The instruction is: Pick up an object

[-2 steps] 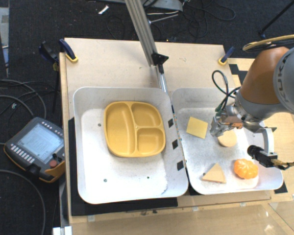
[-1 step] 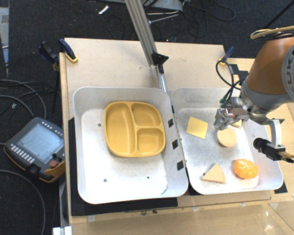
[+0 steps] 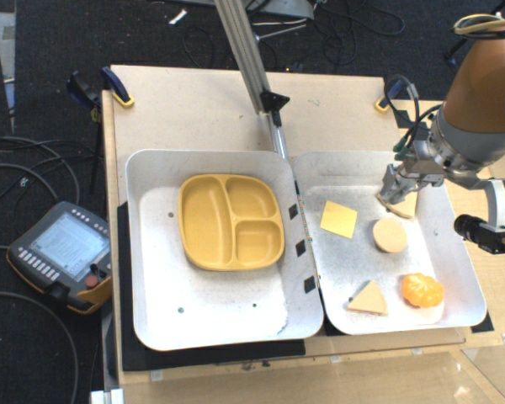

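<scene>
1. Your two-finger gripper [image 3: 397,194] sits low in the right white bin [image 3: 454,225], near its far wall, with its tips down on a pale tan piece [image 3: 406,206] that pokes out beneath it. You cannot tell from this angle how wide the jaws stand, nor whether anything sits between them.
2. Judge the pick as not yet done: nothing is seen lifted off the bin floor, and the tan piece rests on it. What is left is a firm close and the lift.
3. Taking that tan piece as your landmark, the round cream disc [image 3: 390,236] lies just nearer the camera from it, close but apart.
4. The flat yellow square slice [image 3: 338,220] lies to the landmark's left, well clear.
5. The orange segmented fruit [image 3: 422,290] and the tan wedge-shaped piece [image 3: 369,299] lie farther toward the front edge, well apart from it.
6. The yellow three-compartment plastic tray [image 3: 231,221] sits far to the left, in the left white bin [image 3: 151,225].
7. The handheld control pendant [image 3: 63,255] lies on the floor beyond that; its screen is lit, but no writing or brand can be read anywhere.
</scene>
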Available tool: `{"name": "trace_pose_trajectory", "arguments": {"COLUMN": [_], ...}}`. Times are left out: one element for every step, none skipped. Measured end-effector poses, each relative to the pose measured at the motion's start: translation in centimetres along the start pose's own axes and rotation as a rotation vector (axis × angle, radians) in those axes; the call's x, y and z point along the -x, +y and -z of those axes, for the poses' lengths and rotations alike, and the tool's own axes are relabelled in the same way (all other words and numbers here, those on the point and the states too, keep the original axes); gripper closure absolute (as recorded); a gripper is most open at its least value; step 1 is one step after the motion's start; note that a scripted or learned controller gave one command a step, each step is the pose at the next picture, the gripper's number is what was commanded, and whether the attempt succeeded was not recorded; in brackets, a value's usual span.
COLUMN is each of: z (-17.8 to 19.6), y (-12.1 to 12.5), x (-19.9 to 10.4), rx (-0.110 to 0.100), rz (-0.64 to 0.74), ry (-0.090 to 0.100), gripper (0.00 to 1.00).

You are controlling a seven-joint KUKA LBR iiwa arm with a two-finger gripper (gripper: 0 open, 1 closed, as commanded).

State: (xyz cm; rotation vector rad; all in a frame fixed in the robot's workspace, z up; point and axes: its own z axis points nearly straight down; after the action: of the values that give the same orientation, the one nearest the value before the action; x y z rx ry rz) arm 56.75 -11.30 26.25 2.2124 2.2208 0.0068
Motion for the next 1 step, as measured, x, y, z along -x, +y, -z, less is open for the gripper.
{"name": "trace_pose_trajectory", "arguments": {"z": [0.75], "y": [0.09], "x": [-0.02], "rx": [-0.006], "rz": [-0.001], "ry": [0.001], "gripper": [1.0]}}
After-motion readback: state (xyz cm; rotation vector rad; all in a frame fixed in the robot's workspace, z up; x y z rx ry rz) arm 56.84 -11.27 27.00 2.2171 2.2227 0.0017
